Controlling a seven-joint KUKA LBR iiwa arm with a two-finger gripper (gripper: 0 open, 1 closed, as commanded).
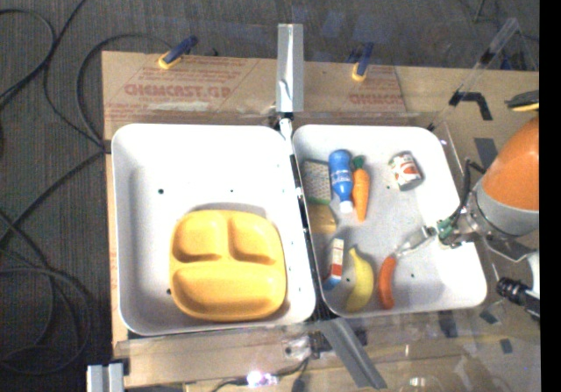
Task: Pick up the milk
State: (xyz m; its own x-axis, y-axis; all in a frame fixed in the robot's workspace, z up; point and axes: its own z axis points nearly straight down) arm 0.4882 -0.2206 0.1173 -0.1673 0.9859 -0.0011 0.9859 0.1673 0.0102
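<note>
Two white bins sit side by side on the bench. The left bin [140,162] holds a yellow divided tray [229,265]. The right bin [438,162] holds a blue and white milk bottle [340,175] lying beside a carrot [359,190], a small red and white can [405,169], a banana [358,281], a narrow white carton [335,262] touching the banana, and an orange-red piece [386,281]. The arm's orange band [517,175] shows at the right, and its gripper [419,241] reaches over the right bin, well apart from the milk bottle.

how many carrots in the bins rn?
2, both in the right bin. One carrot lies beside the blue-capped bottle near the back; the other carrot lies right of the banana at the front. More could be hidden under other items.
</note>
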